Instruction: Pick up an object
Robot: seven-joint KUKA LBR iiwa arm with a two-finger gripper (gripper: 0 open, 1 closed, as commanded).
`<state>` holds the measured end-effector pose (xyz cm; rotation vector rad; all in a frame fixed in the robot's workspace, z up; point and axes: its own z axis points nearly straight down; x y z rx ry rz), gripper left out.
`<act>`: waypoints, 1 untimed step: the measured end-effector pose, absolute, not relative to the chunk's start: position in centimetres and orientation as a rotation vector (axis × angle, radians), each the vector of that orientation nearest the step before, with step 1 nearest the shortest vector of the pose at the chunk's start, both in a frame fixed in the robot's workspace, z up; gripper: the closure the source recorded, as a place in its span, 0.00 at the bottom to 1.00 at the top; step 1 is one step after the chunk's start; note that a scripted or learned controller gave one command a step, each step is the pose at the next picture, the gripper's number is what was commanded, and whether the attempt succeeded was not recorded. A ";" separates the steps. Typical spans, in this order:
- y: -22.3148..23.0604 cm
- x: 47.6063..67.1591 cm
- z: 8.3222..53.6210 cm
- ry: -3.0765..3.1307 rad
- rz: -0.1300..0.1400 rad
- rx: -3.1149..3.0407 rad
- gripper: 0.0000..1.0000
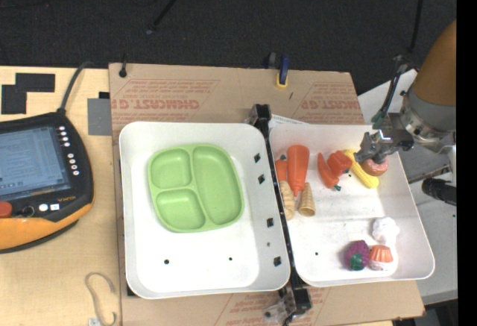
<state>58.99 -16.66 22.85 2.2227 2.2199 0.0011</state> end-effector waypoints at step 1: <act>-11.2 59.8 23.8 2.227 0.002 2.219 1.00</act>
